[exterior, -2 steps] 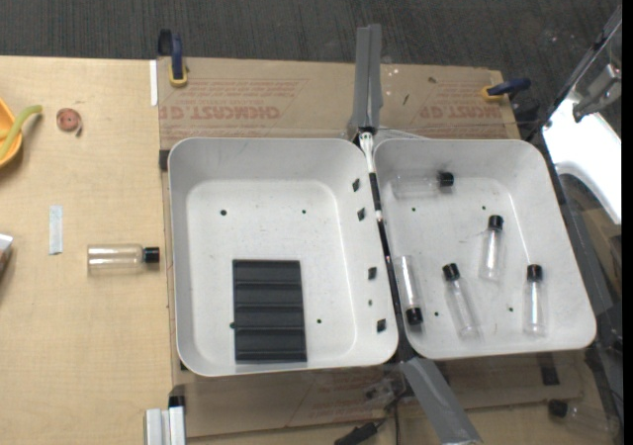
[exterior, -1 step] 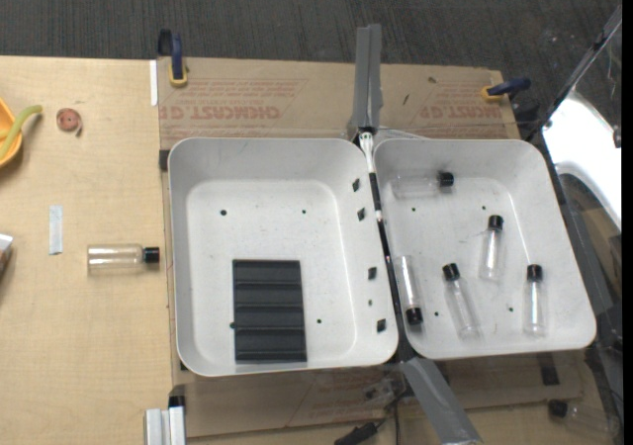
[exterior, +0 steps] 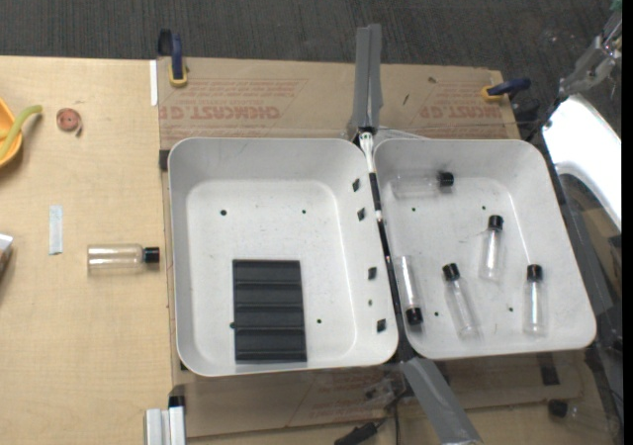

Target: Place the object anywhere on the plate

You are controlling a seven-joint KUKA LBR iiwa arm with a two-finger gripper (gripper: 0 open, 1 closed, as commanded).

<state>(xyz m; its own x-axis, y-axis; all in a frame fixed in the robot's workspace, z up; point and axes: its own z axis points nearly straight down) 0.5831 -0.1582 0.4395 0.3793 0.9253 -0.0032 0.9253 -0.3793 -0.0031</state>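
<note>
gripper (exterior: 598, 59) upper right, vials (exterior: 492, 245) in right bin (exterior: 554, 186), black plate (exterior: 268, 311) in left bin (exterior: 267, 186)

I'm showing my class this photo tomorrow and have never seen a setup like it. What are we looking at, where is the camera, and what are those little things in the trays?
One camera, fixed above a workbench, looks down at a slant. Two shallow white bins sit side by side. The left bin holds a dark ribbed rectangle, probably the "plate" where an object should go. The right bin holds five small clear vials with black caps, lying loose: one near the top, one along the left wall, and three toward the lower right. A sixth vial lies on the wooden bench left of the bins. The white and grey shape at the right edge is probably part of the robot. Nothing is being held.
</note>
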